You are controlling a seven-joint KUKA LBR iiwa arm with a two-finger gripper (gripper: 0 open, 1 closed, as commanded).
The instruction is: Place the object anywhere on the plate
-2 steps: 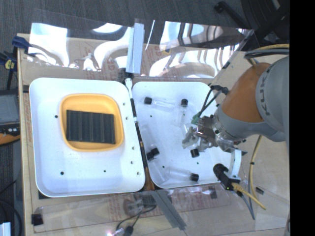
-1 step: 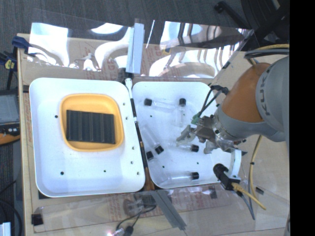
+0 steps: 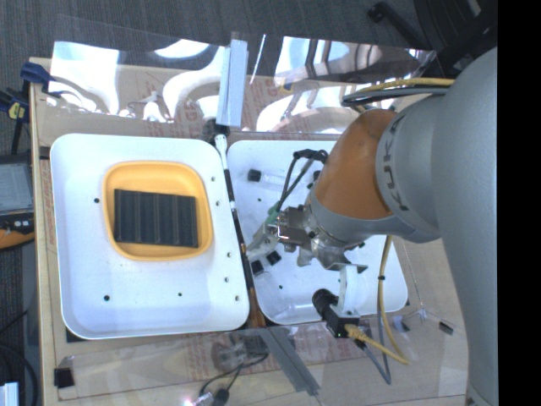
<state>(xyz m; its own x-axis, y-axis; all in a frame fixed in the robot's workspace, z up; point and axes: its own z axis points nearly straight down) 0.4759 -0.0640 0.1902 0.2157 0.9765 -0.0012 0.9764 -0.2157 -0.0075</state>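
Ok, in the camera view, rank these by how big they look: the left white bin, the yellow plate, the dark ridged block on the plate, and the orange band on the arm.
1. Left white bin
2. Yellow plate and orange band: they look similar, and the band is nearer the camera, so unranked.
3. Dark ridged block

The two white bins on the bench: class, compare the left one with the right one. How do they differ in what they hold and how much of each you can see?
The left bin holds a yellow plate with a dark ribbed block on it; the right bin has no plate, just a few small dark bits. The left bin is in full view, while the arm and gripper cover much of the right bin. Both are shallow, white and round-cornered.
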